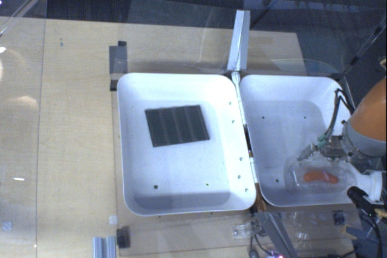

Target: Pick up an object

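A clear plastic packet with an orange piece inside (320, 177) lies in the right bin (278, 106), near its front right corner. My gripper (321, 150) hangs over that corner, just above and behind the packet, at the end of the grey arm with the orange band (372, 118). Whether the gripper touches the packet is not visible. A dark grey ribbed rectangular pad (177, 125) lies flat in the left bin (181, 190), towards its back left.
The two white bins meet at a raised rim (243, 130) in the middle. A metal post (239, 42) stands behind that joint. Cables and clamps (272, 238) sit along the bench's front edge under the right bin.
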Motion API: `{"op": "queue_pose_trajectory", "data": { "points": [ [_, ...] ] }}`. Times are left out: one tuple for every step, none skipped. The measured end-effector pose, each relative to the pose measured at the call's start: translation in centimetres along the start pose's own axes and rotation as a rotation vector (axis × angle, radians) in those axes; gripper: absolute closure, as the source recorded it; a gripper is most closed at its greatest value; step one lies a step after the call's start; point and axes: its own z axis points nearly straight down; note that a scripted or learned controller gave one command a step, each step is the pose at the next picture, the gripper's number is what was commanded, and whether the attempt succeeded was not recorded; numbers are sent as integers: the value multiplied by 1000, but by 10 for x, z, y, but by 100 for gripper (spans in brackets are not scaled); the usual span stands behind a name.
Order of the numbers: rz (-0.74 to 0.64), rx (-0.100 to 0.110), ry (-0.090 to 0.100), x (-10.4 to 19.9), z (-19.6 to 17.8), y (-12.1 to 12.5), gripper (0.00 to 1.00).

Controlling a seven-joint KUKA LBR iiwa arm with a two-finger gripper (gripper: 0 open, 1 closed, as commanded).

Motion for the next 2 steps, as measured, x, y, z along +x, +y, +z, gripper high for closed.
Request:
{"op": "queue_pose_trajectory", "data": {
  "points": [
    [-80,-5,5,111,-1,20,0],
    [-79,-12,3,110,-13,23,100]
  ]
}}
